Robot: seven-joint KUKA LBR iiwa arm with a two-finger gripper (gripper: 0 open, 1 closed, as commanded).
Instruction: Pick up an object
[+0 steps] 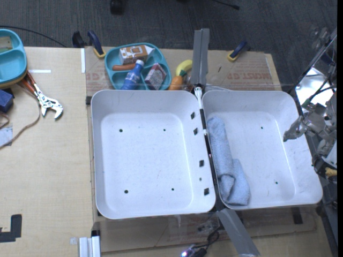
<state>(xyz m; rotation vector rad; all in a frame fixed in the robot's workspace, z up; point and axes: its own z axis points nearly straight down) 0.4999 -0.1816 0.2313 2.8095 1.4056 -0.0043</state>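
Note:
A pale blue-grey cloth (pixel 226 165) lies crumpled along the left side of the right bin (pixel 278 111), running from the bin's middle down to its front wall. It is the one object I see in either bin. My gripper (pixel 293 131) hangs at the right bin's right wall, well apart from the cloth, and nothing shows in it. Most of the arm (pixel 323 138) is cut off by the frame's right edge.
The left bin (pixel 107 159) stands beside the right one, with a row of black clips on the shared wall. Behind the bins sit a teal tray (pixel 113 68) of toy food, a banana (pixel 184 67) and an upright grey post (pixel 201 52). A wrench (pixel 48 105) lies on the wooden table at left.

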